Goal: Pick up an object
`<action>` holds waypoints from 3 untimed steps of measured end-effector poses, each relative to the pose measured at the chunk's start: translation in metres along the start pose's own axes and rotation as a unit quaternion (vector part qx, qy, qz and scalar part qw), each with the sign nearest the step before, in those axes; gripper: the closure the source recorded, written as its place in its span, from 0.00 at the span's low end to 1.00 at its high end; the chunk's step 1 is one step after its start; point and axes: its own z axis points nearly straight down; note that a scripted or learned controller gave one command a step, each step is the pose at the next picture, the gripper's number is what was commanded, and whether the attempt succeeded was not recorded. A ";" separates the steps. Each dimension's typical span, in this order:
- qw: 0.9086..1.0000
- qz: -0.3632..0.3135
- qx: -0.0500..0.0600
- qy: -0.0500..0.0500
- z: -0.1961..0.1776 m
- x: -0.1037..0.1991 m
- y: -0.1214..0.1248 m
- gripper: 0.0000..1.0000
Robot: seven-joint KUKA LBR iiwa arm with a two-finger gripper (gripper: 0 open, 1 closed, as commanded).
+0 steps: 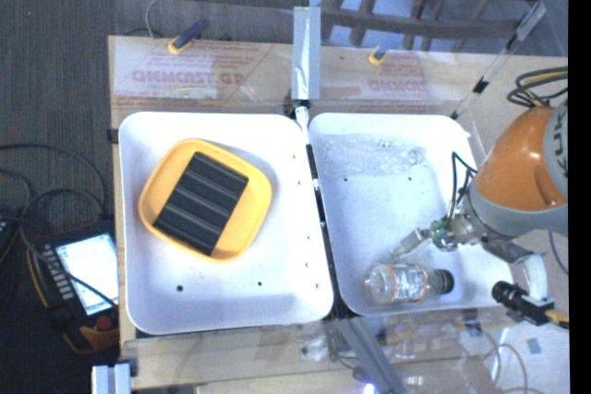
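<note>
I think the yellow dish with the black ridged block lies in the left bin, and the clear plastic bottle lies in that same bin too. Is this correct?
Not quite. The yellow dish with the black ridged block does lie in the left bin, but the camera view shows the clear plastic bottle on its side in the right bin, near the front edge, below the gripper.

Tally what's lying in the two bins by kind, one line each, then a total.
Yellow dish with a black ribbed block on it, left bin: 1
Clear plastic bottle, lying on its side, right bin: 1
Crumpled clear plastic, right bin: 1
Total: 3
</note>
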 end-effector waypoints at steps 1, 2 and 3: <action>0.999 -0.037 -0.008 -0.006 0.017 0.056 0.016 0.00; 0.999 0.040 0.000 -0.001 -0.013 -0.010 -0.002 0.00; 0.991 0.137 0.000 0.001 0.014 0.074 0.015 0.00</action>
